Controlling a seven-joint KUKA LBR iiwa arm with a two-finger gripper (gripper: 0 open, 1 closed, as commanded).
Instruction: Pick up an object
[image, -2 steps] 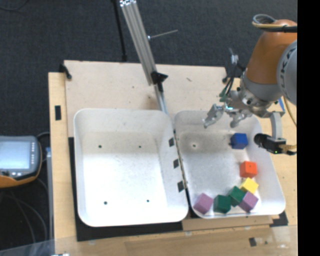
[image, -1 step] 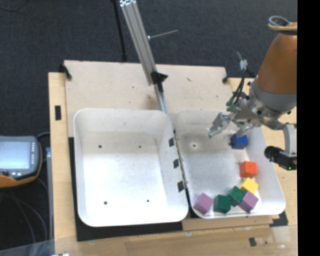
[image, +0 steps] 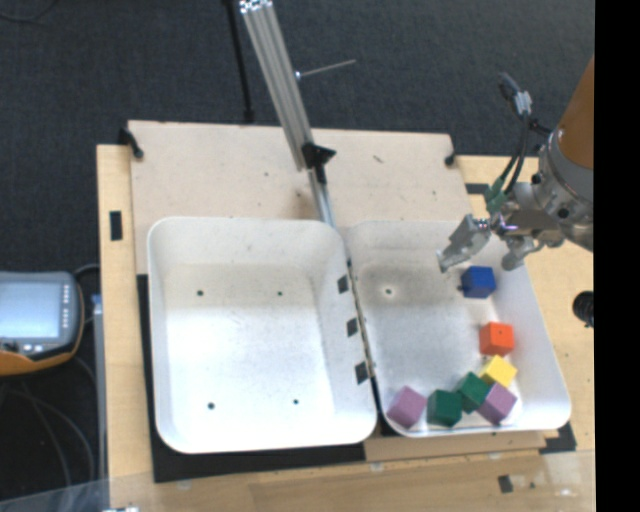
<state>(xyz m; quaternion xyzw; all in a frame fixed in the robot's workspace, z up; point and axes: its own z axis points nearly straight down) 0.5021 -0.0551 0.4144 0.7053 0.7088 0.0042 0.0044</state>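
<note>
White plastic forms both shallow bins. The left bin (image: 250, 330), speckled with grey scuffs, sits on a pale wooden bench (image: 230, 170) over dark carpet (image: 100, 60); a small screened device (image: 35, 315) lies off the bench at far left, and an aluminium strut (image: 285, 95) slants down to the seam between the bins. The right bin (image: 420, 330) holds the candidates: a blue cube (image: 478, 281) near its upper right, an orange cube (image: 497, 338) below it, and a tight cluster along the lower rim of a purple cube (image: 407, 406), two green cubes (image: 455, 400), a yellow cube (image: 500, 371) and a second purple cube (image: 497, 402). The gripper (image: 485, 245) hangs just above the blue cube, jaws spread and holding nothing. Likely failure modes: a finger landing on the cube's top rather than beside it, or the cube skidding across the smooth floor toward the nearby bin wall.
</note>
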